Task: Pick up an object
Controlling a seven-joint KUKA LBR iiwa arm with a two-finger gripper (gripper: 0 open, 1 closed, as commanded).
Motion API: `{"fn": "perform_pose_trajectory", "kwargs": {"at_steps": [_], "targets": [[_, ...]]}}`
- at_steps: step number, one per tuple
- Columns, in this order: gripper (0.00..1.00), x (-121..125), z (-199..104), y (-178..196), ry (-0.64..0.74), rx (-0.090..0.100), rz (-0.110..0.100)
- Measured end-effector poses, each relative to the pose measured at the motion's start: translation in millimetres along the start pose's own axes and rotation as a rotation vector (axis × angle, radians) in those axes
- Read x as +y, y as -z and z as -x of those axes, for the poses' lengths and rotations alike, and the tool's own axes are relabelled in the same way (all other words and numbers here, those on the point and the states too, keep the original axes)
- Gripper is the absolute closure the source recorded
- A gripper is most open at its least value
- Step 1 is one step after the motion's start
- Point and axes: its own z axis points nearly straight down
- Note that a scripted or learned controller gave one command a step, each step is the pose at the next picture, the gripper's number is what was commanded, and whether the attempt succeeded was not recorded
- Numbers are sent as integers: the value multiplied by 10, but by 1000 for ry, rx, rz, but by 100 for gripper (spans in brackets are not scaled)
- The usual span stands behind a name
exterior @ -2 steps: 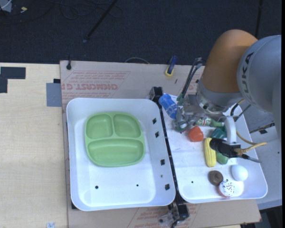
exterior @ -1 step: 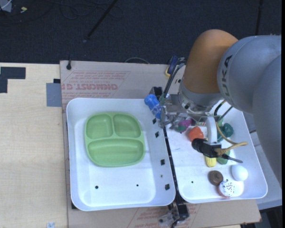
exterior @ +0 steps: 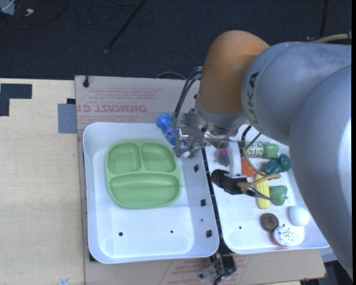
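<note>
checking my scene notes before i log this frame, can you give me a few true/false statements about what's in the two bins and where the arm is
1. A green divided plate lies in the left bin. True.
2. The plate carries a heap of toy food. False: its compartments look bare.
3. The small items, among them a yellow corn cob and a white egg, are in the right bin. True.
4. The arm's orange band hangs above the bins' front edge. False: it is over their far side, near the divide between them.
5. A blue object sits at the left bin's far right corner, beside the gripper. True.
</note>
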Motion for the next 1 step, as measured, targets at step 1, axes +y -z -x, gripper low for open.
{"fn": "perform_pose_trajectory", "kwargs": {"at_steps": [1], "targets": [[100, -16, 77, -92, -7, -3, -3]]}}
